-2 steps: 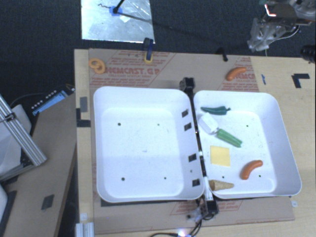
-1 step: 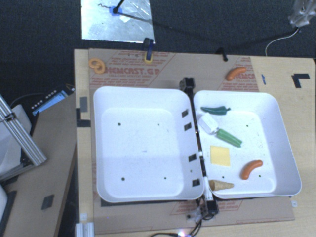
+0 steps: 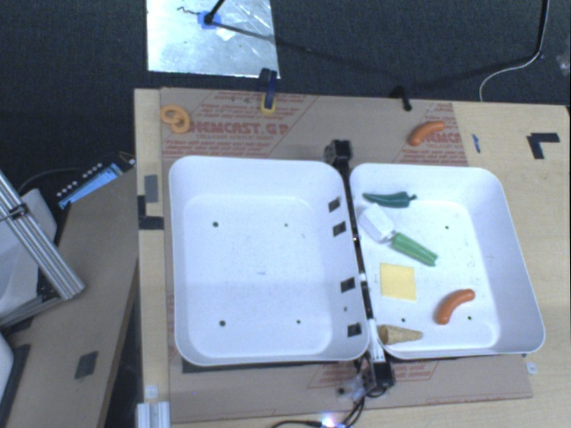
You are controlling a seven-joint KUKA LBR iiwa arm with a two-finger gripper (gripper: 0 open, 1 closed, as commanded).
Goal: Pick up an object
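Two shallow white plastic bins sit side by side on a brown cardboard-covered desk [image 3: 294,119]. The left white bin [image 3: 192,203] shows a bare floor marked by a few small dark dots. The right white bin [image 3: 513,266] carries all the loose items.

Near its back wall lies a dark green pepper-shaped toy [image 3: 390,199], lengthwise across the bin. Just in front of it, close to the dividing wall, rests a small white rounded block [image 3: 376,224], and a lighter green elongated piece [image 3: 414,249] lies slanted and seems to touch it; whether they are one object or two is hard to tell. A flat yellow square like a cheese slice [image 3: 398,282] lies near the middle of the floor. To its right rests an orange sausage-shaped toy [image 3: 455,306], tilted. By the front wall sits a tan cone-shaped piece [image 3: 399,333], partly blurred against the rim.

Outside the bins, a second orange sausage-shaped toy [image 3: 426,133] lies on the desk behind the right bin, and a tan ring like a small pretzel [image 3: 176,119] sits at the back left corner. A yellow and blue clamp [image 3: 267,91] stands at the back edge, its form indistinct. Behind it lies a shiny silver sheet [image 3: 211,25] on the dark floor.

The hand's state cannot be told.
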